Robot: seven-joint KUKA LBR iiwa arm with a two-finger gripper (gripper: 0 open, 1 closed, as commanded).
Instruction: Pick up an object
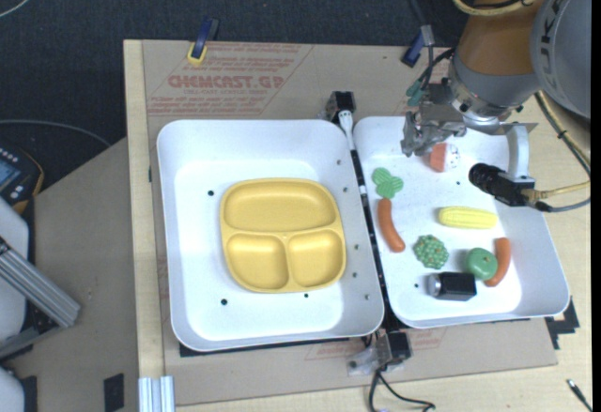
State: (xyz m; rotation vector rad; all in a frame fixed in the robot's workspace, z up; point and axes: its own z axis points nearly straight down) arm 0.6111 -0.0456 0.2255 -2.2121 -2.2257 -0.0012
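Note:
My gripper hangs low over the back of the right bin, under the orange wrist band. A small red and white piece sits right at its tip, touching or just below it; I cannot tell whether it is held. Further forward in this bin lie a green leafy piece, a red sausage, a yellow corn cob, a green broccoli head, a round green piece, an orange carrot and a black block.
The left bin holds a yellow divided plate. A black camera unit juts from the wrist above the corn. Clamps sit at the bins' shared edge, back and front.

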